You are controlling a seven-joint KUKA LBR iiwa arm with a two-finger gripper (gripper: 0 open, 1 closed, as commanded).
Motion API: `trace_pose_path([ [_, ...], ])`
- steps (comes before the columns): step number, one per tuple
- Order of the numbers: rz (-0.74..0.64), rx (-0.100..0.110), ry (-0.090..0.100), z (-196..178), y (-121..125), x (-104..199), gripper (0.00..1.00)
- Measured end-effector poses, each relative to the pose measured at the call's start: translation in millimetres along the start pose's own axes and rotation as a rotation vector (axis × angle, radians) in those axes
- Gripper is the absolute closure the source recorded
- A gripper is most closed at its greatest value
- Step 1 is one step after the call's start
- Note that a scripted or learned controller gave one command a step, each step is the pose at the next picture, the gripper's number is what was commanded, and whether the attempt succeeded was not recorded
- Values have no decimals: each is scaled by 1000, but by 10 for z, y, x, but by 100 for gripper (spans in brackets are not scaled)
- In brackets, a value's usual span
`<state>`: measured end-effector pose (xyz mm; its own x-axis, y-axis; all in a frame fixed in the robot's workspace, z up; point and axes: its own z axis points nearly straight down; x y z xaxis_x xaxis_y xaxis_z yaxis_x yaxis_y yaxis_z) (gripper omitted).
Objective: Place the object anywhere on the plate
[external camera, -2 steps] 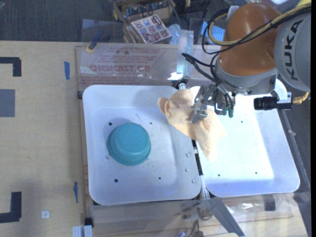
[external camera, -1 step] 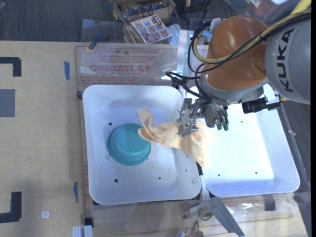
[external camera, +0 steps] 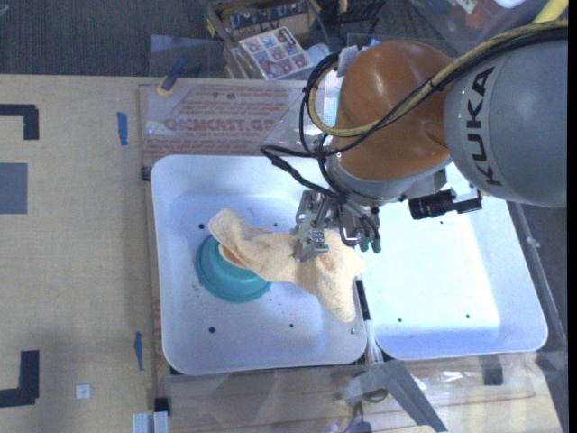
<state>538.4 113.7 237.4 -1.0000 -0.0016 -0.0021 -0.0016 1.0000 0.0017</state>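
A pale yellow cloth [external camera: 297,264] lies stretched across the left bin. Its left end is draped over a teal plate [external camera: 225,280], hiding the plate's upper right part. Its right end bunches near the bin's right wall. My gripper [external camera: 335,234] hangs right over the middle-right part of the cloth and comes down to its surface. The big orange wrist housing above blocks the view of how it meets the fabric.
The left white bin [external camera: 180,332] holds the plate and cloth. The right white bin [external camera: 451,296] lies beside it, under the arm. Boxes and clutter sit beyond the far edge of the bench.
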Motion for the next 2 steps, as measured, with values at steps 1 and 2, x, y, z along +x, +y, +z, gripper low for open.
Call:
trace_pose_path([
  [1, -1, 0, 1, 92, 404, 304, 100],
  [2, 0, 0, 0, 87, 403, 302, 0],
])
